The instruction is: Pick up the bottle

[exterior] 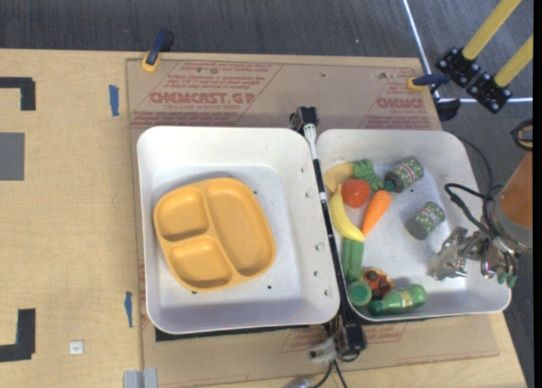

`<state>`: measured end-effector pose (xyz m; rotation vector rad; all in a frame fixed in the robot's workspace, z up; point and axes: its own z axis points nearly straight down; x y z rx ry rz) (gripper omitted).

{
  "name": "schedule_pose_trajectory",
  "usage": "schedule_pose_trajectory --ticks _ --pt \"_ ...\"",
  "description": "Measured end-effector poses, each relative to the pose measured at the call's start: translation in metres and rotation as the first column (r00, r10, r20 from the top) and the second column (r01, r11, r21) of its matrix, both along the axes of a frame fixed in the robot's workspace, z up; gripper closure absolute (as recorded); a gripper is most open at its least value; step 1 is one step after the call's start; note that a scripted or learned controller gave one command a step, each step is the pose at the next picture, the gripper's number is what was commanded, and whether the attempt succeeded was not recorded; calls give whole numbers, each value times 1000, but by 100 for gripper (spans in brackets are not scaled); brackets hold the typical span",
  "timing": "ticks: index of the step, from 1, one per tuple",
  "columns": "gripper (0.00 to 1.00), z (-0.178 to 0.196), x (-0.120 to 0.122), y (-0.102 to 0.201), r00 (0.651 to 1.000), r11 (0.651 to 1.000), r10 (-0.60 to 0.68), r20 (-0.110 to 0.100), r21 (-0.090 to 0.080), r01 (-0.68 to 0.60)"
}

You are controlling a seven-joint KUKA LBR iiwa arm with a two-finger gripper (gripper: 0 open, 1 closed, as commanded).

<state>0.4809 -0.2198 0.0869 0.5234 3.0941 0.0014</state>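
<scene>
The bottle [396, 299] is green with a red and yellow label. It lies on its side along the front wall of the right bin [461, 151]. My gripper [450, 261] hangs over the right side of that bin, to the right of the bottle and a little behind it, about a hand's width away. It is apart from the bottle, and I see nothing in it. The arm's orange band [518, 200] shows at the right edge.
Also in the right bin are a banana [343, 218], a tomato [356, 193], a carrot [376, 211], green toy vegetables [352, 253] and two small cans [405, 173] [425, 218]. The left bin [161, 151] holds a yellow divided plate [213, 232]. A cable [466, 193] loops beside the gripper.
</scene>
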Motion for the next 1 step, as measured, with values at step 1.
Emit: schedule_pose_trajectory --ticks 1 --pt "100 95 0 -4 982 982 191 1 -2 -191"
